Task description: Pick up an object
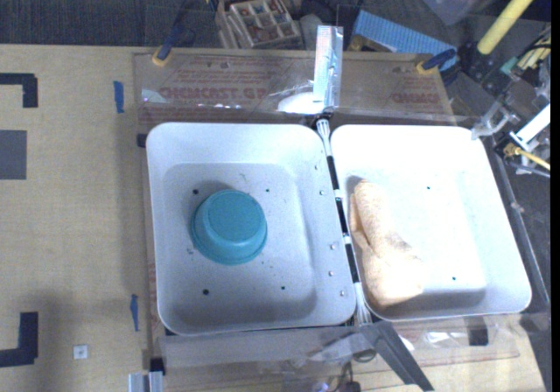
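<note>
two candidates noted: blue bowl (229,225) inverted, mid left bin (166,154); tan sponge-like lump (381,250) against right bin (490,206) left wall. gripper state undeterminable. advised bowl: clear access all round.

It looked like a robotics lab: two white bins (166,154) on a taped bench (70,206), cables and crates (258,14) cluttering the frame's top.

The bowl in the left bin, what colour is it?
Teal blue; the bowl shows best in the camera view.
</note>
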Robot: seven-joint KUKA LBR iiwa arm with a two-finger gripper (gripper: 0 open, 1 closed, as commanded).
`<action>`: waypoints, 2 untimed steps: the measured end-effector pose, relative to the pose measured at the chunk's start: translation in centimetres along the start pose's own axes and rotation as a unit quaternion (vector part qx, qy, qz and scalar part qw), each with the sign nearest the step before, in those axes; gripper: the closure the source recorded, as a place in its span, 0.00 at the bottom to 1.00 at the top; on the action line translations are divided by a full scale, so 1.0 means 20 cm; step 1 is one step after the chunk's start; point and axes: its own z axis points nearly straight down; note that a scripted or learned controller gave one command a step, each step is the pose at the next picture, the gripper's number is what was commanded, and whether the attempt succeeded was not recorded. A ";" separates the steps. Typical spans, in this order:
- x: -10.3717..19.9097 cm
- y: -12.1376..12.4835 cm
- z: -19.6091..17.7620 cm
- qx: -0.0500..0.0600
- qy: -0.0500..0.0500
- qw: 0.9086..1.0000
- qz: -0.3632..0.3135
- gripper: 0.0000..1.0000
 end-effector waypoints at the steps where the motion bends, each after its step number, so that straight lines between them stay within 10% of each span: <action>1: 0.15 0.07 0.14 -0.001 0.000 0.996 0.094 0.00; 2: 0.01 -0.08 0.72 0.002 0.000 0.988 0.156 0.00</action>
